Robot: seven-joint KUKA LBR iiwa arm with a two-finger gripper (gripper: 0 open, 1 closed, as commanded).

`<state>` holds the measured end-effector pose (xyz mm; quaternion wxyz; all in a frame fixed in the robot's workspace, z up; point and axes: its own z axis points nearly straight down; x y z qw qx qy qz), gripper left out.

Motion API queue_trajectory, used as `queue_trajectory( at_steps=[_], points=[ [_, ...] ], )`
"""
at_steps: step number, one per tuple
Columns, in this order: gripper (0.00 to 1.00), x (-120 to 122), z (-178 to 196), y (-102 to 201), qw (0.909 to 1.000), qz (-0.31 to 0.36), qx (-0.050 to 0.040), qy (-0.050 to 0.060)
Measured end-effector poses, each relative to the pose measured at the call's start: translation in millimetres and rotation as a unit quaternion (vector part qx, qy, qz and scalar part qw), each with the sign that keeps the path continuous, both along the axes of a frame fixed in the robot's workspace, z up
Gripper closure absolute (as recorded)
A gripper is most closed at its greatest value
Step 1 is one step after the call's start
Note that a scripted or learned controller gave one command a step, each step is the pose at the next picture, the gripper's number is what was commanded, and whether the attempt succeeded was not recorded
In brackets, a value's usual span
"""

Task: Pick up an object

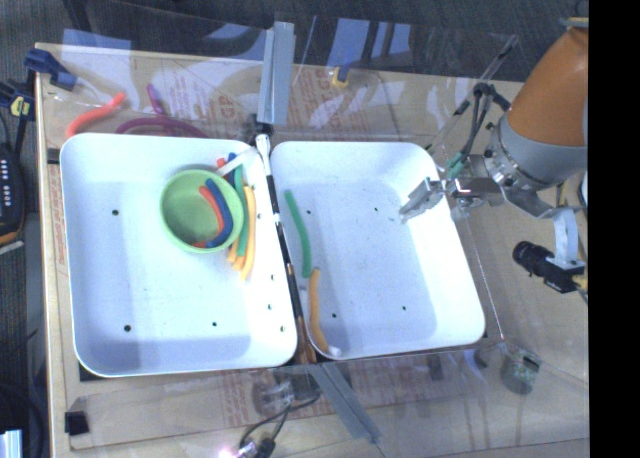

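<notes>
My gripper hangs over the upper right part of the right bin, with nothing seen in it. A green stick and an orange stick lie along that bin's left wall, well to the left of the gripper. In the left bin a green bowl holds a red and a blue curved piece. Yellow and orange sticks lie against the bowl's right side.
Behind the left bin lie a purple hose, an orange piece and a blue clip. A grey metal bar stands upright between the bins at the back. A black fitting sits right of the right bin.
</notes>
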<state>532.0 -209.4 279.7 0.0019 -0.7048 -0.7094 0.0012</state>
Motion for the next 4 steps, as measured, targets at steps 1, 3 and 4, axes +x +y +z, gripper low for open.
queue_trajectory(
  at_steps=[1, 3, 4],
  points=[
    [0.00, 2.1, -0.1, 126.1, 0.9959, -0.091, -0.0005, 0.001],
    [0.00, 39.2, -97.9, 73.0, 0.9986, -0.053, -0.0005, 0.000],
    [0.00, 20.8, -177.8, 103.6, 0.9991, -0.042, -0.0044, -0.003]
  ],
)
